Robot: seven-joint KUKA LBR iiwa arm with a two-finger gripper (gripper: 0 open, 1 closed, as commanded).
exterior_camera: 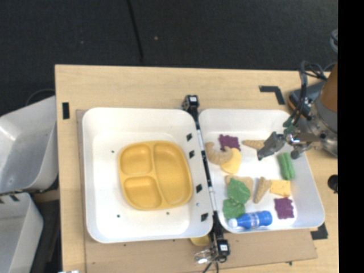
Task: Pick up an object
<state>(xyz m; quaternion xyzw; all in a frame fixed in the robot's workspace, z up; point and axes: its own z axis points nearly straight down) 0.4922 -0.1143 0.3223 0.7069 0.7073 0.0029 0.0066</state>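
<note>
My bench point(114, 84) carries 2 white bins side by side. The left bin point(102, 129) holds a yellow divided plate point(154, 174) with 3 compartments. The right bin point(310, 201) holds the clutter I choose from, and my arm point(318, 131) reaches in over its far right corner.

My pincer point(272, 147) hangs over the far middle of that bin with nothing between its fingers; whether they are spread or closed I cannot tell.

Going down in size, the candidates are: a blue bottle point(255, 219) lying on its side at the near edge, 2 green leafy pieces point(238, 191) left of centre, a yellow wedge point(231, 162) touching a tan curved piece point(214, 152), a green stick point(285, 166) near the right wall, a yellow square point(280, 187), 2 purple pieces point(228, 141) and 2 tan cones point(254, 144).

The far cone lies just left of my pincer, so I judge it the nearest target. To do this well, I should centre over 1 item, turn my fingers across its narrow width, and descend straight. The green stick looks easiest, since it stands apart from its neighbours.
</note>
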